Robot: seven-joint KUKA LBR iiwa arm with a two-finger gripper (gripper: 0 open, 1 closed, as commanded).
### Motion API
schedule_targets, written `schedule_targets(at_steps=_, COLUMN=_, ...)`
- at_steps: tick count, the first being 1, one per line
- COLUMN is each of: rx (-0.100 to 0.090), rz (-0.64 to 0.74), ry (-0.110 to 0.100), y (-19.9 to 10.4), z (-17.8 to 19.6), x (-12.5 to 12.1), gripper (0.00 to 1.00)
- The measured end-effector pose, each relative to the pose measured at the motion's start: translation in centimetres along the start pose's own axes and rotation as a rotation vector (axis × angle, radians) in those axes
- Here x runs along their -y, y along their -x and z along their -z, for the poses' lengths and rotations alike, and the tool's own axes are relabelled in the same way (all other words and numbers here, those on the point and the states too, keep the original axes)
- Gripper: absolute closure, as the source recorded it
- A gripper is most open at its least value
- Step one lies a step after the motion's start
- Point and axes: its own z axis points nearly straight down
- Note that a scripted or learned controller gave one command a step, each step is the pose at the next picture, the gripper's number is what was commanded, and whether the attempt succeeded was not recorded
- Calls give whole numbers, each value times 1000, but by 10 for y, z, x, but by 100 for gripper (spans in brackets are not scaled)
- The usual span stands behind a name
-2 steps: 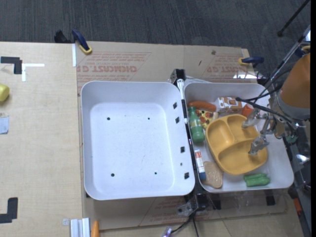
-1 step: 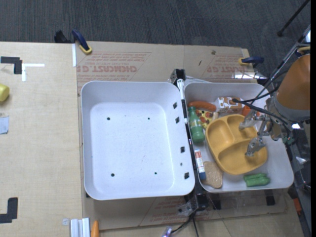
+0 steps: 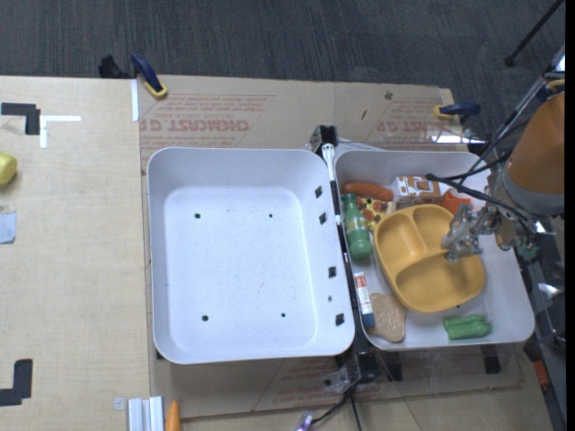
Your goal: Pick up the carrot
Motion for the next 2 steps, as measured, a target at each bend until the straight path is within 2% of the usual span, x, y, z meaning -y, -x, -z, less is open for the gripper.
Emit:
schedule_targets(at_steps=1, rx=56, rz=416, ry=-15, y=-66, z=4, x=-2, gripper=100)
schedule_targets(at_steps=2, rx=16, rz=414, ry=-2, y=-79, z=-6, x=-1, gripper=0)
